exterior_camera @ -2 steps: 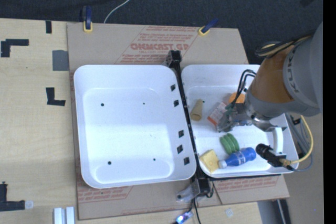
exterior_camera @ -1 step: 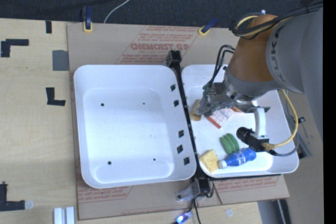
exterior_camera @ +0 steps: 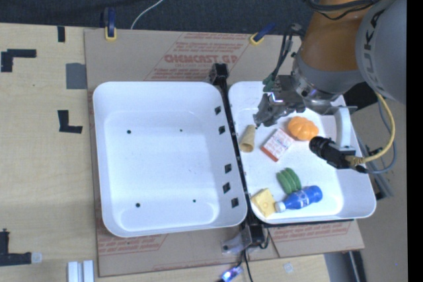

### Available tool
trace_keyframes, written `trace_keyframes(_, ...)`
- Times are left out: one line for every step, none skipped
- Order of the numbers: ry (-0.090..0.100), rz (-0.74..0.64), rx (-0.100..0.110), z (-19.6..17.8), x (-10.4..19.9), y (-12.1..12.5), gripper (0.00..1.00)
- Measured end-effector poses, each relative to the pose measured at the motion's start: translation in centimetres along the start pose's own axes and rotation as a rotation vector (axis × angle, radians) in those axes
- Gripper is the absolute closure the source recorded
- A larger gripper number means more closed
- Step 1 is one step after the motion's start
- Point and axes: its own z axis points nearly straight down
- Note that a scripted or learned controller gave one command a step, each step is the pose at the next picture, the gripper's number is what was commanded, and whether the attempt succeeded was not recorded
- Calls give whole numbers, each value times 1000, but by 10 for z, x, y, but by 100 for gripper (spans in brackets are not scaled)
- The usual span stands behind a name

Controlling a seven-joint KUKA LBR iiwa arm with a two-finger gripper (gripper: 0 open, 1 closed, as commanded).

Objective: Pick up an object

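1. Camera view puts our likeliest target, the tan cork-shaped piece [exterior_camera: 248,137], in the right bin [exterior_camera: 360,208], hard against the bin's left wall at mid-frame; its long axis runs up and down the picture, tilted slightly.
2. We see the jaws [exterior_camera: 264,114] just above and to the right of it, apart from it, with nothing visible between them; how wide they stand we cannot tell.
3. Just right of the piece lies the white-and-red packet [exterior_camera: 277,144], then the orange object [exterior_camera: 302,128].
4. We judge the move to be short: down and to the left.
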Motion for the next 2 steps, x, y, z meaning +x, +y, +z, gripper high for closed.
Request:
trace_keyframes(1, -2, 2, -63, 47, 16, 100)
trace_keyframes(-3, 6, 13, -25, 29, -12, 100)
